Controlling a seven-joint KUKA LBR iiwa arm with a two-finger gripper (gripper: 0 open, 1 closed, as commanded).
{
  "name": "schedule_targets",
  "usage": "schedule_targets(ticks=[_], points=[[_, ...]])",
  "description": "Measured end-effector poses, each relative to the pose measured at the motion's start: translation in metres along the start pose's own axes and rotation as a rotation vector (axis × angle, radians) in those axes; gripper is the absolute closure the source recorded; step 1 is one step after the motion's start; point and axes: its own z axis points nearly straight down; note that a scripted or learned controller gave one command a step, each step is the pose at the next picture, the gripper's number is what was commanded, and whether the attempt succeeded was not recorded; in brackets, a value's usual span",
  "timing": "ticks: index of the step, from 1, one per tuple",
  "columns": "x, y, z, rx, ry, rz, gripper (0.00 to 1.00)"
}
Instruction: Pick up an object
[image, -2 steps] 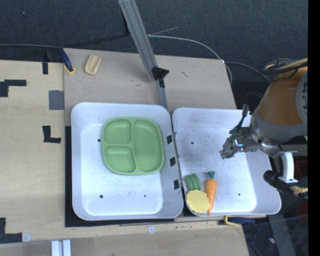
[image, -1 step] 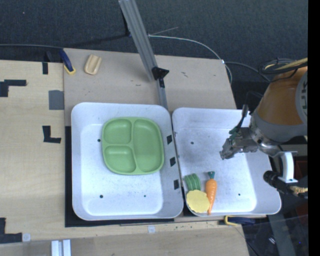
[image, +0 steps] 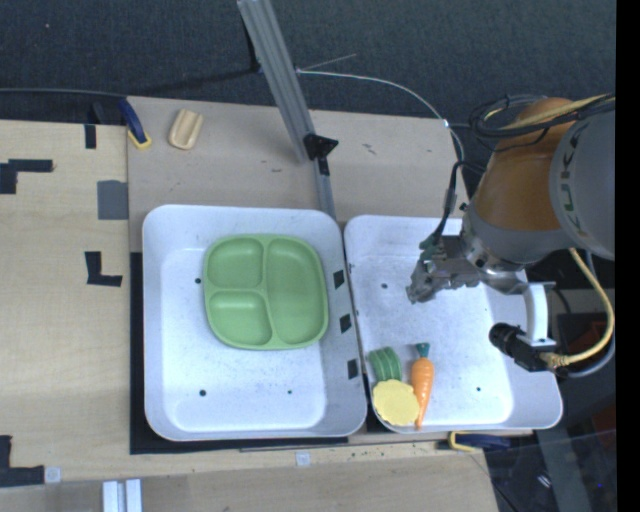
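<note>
- My claw (image: 425, 285): dark metal, hanging over the right bin (image: 520, 395); whether it is parted I cannot tell, and nothing shows in its grip.
- One carrot (image: 423, 384): smooth orange taper, green top pointing to the far rim, long axis near-to-far, at the bin's near edge.
- Beside it, one yellow disc (image: 396, 403) and one ridged green piece (image: 385, 363).
- Left bin (image: 170, 400): one green three-part plate (image: 266, 291).

Plate (image: 266, 292) in left bin (image: 170, 400)
</note>
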Motion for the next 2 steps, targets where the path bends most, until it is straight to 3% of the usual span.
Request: schedule_targets(ticks=[2], points=[[0.115, 0.036, -0.009, 0.000, 0.000, -0.001, 1.00]])
